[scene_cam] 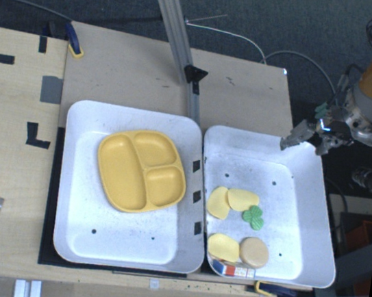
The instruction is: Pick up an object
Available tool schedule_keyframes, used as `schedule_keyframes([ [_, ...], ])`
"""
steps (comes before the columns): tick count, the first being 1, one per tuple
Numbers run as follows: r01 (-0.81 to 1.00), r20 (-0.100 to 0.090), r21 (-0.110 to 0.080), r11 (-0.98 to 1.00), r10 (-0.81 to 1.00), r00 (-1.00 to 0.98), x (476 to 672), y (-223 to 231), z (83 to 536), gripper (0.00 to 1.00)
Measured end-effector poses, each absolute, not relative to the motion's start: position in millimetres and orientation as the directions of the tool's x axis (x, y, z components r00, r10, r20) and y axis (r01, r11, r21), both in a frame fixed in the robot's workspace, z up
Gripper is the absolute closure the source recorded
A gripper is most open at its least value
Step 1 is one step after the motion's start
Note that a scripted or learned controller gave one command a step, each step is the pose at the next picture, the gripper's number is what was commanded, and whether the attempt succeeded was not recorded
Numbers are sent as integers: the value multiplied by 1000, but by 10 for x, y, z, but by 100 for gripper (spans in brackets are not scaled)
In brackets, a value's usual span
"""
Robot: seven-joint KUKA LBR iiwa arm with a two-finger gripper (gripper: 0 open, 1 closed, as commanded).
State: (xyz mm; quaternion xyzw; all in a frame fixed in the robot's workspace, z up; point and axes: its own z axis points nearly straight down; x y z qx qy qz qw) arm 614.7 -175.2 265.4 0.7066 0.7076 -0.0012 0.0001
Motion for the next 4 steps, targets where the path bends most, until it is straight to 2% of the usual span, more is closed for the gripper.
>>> schedule_keyframes([
  [1, 1000, -2, -1, 3, 1000, -3, 6152, -1743, 2755, 100],
  [2, 1000, 3, -11, 3, 1000, -2, 5827, -1267, 1806, 100],
  [3, 1000, 3, 5, 10, 1000, -10, 5706, -360, 2556, 100],
  [4, 1000, 2, -7, 6, 1000, -6, 5412, 220, 2154, 100],
])
